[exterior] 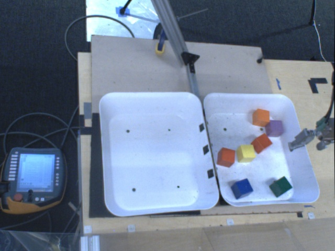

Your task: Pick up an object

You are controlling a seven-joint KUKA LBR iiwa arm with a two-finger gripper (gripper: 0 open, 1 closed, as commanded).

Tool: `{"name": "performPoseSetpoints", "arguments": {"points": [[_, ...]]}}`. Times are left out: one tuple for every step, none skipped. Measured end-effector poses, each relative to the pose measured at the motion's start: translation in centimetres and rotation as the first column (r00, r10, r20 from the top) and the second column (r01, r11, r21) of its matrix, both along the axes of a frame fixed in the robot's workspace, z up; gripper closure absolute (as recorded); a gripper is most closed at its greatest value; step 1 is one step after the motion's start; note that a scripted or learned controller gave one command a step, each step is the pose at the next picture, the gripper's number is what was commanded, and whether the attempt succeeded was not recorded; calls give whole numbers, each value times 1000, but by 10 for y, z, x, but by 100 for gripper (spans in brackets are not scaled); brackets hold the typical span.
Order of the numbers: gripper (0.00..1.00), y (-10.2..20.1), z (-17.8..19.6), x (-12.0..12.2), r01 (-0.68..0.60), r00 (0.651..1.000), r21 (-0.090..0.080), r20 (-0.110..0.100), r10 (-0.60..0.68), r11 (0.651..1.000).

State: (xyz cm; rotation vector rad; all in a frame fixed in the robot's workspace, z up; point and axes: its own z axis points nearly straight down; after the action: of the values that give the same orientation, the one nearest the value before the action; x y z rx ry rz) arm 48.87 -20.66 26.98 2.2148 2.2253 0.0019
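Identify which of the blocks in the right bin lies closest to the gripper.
The purple block, at the cluster's upper right beside the orange block; it sits nearest the gripper at the bin's right rim.

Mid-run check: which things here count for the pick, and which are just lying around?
For the job:
gripper, at the right bin's right rim
orange cube
purple cube
red cube
yellow cube
red-orange cube
blue cube
green cube

Lying about:
left bin
teach pendant
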Motion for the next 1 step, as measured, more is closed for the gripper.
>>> {"name": "performPoseSetpoints", "arguments": {"points": [[0, 0, 0, 0, 1, 1000, 0, 1, -1, 1000]]}}
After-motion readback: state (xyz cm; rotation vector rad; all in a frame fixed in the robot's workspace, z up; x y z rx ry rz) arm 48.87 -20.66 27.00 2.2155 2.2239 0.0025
